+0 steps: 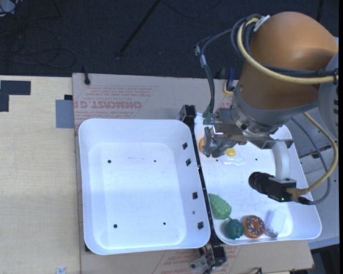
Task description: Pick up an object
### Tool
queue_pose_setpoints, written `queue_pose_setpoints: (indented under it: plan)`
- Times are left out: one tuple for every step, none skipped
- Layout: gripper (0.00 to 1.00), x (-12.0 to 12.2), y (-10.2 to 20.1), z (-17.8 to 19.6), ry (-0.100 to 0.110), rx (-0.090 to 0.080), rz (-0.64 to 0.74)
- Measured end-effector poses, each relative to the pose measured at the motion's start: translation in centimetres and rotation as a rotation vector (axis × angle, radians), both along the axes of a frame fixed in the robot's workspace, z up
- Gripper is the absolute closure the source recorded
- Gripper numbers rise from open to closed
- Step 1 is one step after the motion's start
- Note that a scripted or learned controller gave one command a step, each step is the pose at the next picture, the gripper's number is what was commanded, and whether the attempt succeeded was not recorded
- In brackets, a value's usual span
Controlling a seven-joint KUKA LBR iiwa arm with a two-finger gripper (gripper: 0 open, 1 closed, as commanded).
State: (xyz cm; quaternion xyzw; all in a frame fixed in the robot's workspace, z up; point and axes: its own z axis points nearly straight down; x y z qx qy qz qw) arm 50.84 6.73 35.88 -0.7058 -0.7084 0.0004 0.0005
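Yellow object (pixel 231 152) is seen just beside the gripper (pixel 213 147), toward the right bin's (pixel 308 224) far-left corner; its grip state cannot be told.

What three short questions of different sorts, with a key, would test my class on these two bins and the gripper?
1. True or false: the donut lies in the left bin.
2. Which thing lies nearest the divider between the bins: A) green toy B) donut C) white block?
3. Fill in: the gripper hangs over the ___ bin's far end, close to a yellow piece.

Key: 1 false, it lies in the right bin; 2 A; 3 right.
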Motion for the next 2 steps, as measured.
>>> queue_pose_setpoints:
  plan:
    - [1.0, -2.6, -0.5, 15.1, -0.015, 0.003, -0.002]
    - [1.0, -3.3, -6.8, 12.1, 0.004, -0.002, -0.008]
